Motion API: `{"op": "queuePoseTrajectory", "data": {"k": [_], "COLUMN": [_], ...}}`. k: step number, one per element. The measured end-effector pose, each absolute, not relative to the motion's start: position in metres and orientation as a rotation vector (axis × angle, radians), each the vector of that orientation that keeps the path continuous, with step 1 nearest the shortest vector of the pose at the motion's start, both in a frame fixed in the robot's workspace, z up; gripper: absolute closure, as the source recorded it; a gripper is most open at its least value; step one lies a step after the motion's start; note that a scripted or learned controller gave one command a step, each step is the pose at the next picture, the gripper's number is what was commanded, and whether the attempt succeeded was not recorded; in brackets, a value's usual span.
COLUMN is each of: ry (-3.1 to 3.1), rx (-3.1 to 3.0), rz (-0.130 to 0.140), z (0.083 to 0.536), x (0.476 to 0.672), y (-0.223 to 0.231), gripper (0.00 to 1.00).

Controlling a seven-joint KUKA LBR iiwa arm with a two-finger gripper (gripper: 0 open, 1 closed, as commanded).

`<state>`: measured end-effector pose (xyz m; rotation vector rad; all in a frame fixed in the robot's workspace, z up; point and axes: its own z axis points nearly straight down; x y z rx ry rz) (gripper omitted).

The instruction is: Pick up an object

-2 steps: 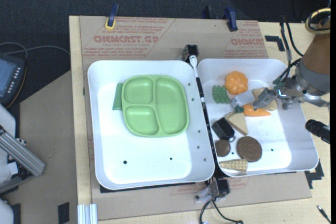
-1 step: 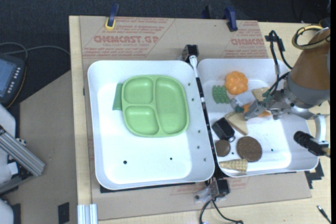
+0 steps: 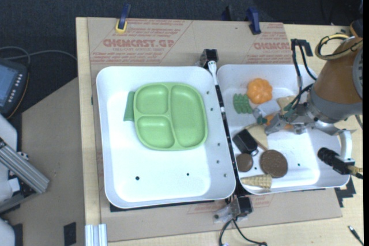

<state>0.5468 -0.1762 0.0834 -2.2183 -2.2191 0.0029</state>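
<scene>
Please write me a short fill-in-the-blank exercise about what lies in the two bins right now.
1. The green divided plate lies in the ____ bin of the view.
2. The plate has ____ compartments.
3. The round pumpkin-like toy in the right bin is ____ in colour.

Missing words: left; three; orange

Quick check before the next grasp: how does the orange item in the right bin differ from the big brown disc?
The orange item is bright orange and lumpy; the brown disc is dark brown and flat. The orange item lies near the right bin's far wall, the brown disc near its near edge, beside a smaller brown disc. The orange item looks slightly smaller. Both lie loose in the same bin.
</scene>
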Motion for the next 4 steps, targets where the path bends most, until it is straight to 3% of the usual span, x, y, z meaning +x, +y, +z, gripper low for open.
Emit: {"op": "queuePoseTrajectory", "data": {"k": [1,2,4], "ry": [-2.22,-2.228,-2.227], "rx": [-2.222,-2.225,-2.225], "rz": [0.0,-0.005,-0.005], "z": [0.095,0.145,0.228], "x": [0.547,0.559,0.561], "y": [-0.177,-0.176,-0.179], "gripper": [1.0,1.0,1.0]}}
